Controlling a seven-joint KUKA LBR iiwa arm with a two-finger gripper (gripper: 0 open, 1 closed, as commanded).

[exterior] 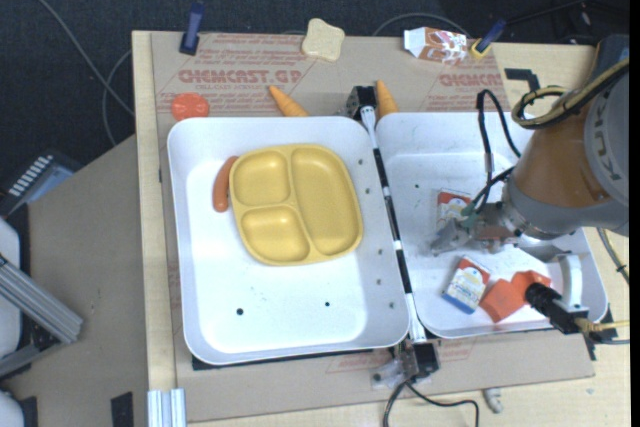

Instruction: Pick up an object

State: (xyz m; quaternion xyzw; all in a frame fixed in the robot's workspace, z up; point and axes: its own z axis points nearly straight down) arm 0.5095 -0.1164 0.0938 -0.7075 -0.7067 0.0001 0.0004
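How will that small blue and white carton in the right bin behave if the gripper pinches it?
The small carton looks like thin card, so probably light and may crush. It lies flat on the right bin floor, so unlikely to roll. It touches the orange piece, which may shift too.

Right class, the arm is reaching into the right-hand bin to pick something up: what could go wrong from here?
1. The gripper sits between a small carton and a blue-and-white box, so it could close on nothing.
2. The box leans against an orange piece; a nudge might shove both along.
3. Cables hang from the wrist over the right bin and could snag.
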